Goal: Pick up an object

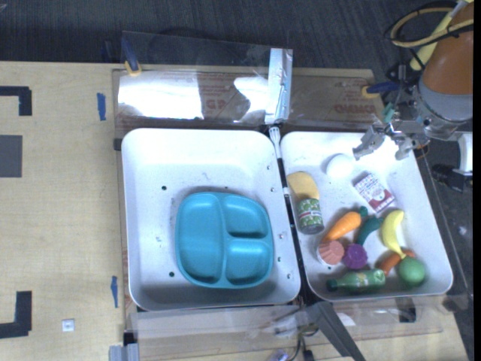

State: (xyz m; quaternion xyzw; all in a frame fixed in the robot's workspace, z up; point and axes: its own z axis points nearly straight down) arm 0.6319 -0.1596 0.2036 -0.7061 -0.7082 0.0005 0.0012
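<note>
Pickable objects all sit in the right bin (430,201), none lifted. Closest to the gripper (385,143): a white roundish item (338,164) at the bin's 11 o'clock, and a red-and-white packet (373,191) just right of it, long axis running roughly 11 to 5 o'clock. Yellow block (302,184) by the left wall, with a green-labelled can (310,214) touching it below, can lying roughly 12 to 6. Carrot (345,225) points 2 o'clock with its thick end, tip toward 8. Banana (393,231) runs 12 to 6, curved. Dark teal piece (367,228) between carrot and banana, partly hidden by both; shape hard to make out. Low cluster: pink round slice (330,253), purple ball (355,256), orange piece (388,262), green ball (411,271), green bottle (356,280) lying 9 to 3 along the bottom edge. These crowd and touch each other; only the white item and packet have room around them.

Gripper hangs over the bin's 1 o'clock corner, fingers spread apart, nothing between them. Arm (449,74) is cut off at the right frame edge; yellow cable (421,22) loops above it.

Left bin (143,201) holds a blue divided tray (224,237). Clear glary sheet (203,89) behind the bins blurs what lies under it.
</note>
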